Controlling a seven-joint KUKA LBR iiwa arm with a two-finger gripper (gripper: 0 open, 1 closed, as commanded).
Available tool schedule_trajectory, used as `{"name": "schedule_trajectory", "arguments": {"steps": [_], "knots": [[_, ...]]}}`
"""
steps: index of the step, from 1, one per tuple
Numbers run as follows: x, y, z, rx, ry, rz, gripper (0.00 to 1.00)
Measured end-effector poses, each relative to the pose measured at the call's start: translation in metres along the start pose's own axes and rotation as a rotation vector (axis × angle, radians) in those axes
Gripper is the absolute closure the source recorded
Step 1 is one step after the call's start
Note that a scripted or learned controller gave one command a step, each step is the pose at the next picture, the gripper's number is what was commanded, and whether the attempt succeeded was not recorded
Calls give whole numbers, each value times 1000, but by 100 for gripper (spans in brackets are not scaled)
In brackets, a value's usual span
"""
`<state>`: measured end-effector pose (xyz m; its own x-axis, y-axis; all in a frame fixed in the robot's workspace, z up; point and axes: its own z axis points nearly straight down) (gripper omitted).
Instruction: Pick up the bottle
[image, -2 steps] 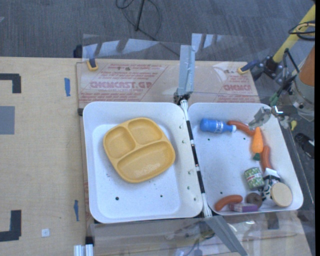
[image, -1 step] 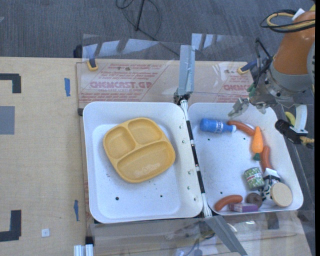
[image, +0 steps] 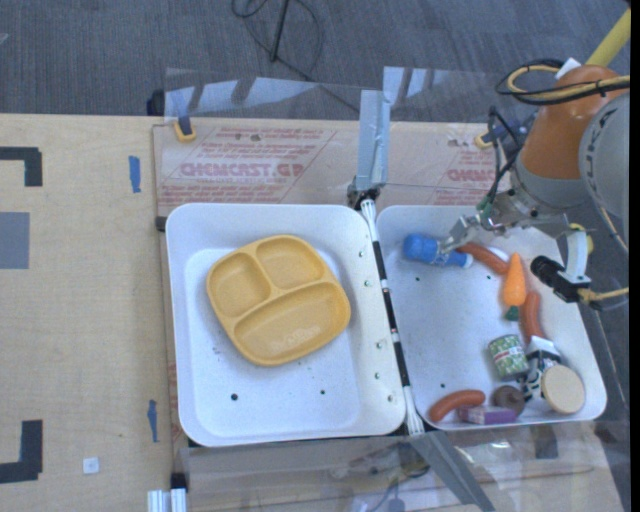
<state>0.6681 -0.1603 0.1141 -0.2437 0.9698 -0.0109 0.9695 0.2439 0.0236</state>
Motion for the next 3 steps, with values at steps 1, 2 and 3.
{"name": "schedule_trajectory", "arguments": {"steps": [1,2,3], "knots": [[49,20,7,-7,-11,19,0],[49,21,8,-11,-3,114,0],[61,15,26,18,4,350,0]]}}
